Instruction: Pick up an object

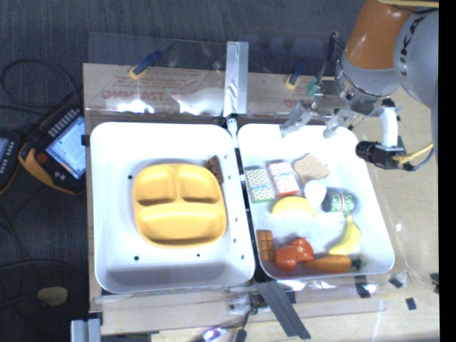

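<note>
Toy food is heaped in the right bin point(370, 191), and any piece of it would serve for the task. A slice of bread point(311, 167) lies nearest the far wall, with a pink carton point(283, 178) and a green-patterned carton point(259, 184) just beside it. A yellow lemon point(293, 206), a white egg point(315, 192) and a small can point(338, 203) are crowded in the middle, touching or nearly so. Nearer the front, a banana point(345, 238), a carrot point(330, 264), a red pepper point(290, 254) and a brown chocolate bar point(265, 244) are seen. In the left bin point(107, 212) a yellow divided plate point(179, 205) is laid flat, with a small brown piece point(214, 167) at its far corner.

The gripper point(312, 122) is held above the far rim of the right bin, its two fingers spread wide apart, with nothing between them.

All these pieces are judged to be light, hollow plastic: stiff, smooth and rather slippery. The rounded ones, such as the egg and lemon, would be likely to squirt out of a pinch. The bread is judged the easiest choice, being closest to the gripper and flat-sided; it would best be taken across its narrow thickness or opposite edges. The cartons offer parallel faces too, but are packed close together, so little room is left for a finger between them.
</note>
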Controlling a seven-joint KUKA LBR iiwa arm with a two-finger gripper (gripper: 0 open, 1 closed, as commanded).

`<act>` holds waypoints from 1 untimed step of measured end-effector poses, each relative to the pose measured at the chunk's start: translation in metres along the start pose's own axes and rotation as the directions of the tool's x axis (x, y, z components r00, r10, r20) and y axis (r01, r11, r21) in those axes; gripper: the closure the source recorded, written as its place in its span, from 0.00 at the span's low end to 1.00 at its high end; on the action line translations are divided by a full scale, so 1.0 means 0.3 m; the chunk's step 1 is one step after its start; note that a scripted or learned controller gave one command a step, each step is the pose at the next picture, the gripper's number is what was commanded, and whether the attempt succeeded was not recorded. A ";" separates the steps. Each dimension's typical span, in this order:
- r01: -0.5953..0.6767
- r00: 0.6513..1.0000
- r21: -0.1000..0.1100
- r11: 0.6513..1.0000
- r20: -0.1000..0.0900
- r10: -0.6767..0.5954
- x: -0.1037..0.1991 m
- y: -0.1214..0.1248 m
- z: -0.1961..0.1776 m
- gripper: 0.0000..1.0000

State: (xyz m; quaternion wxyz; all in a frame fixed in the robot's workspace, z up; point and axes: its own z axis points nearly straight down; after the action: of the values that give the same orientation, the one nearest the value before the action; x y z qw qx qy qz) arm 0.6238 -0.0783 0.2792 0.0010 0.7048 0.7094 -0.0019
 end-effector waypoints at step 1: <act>0.310 0.951 -0.001 0.951 -0.003 -0.310 -0.001 -0.072 0.320 0.00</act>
State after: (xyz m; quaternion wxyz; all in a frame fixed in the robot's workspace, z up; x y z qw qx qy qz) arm 0.6022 -0.0793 0.1831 -0.0004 0.5846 0.8113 -0.0009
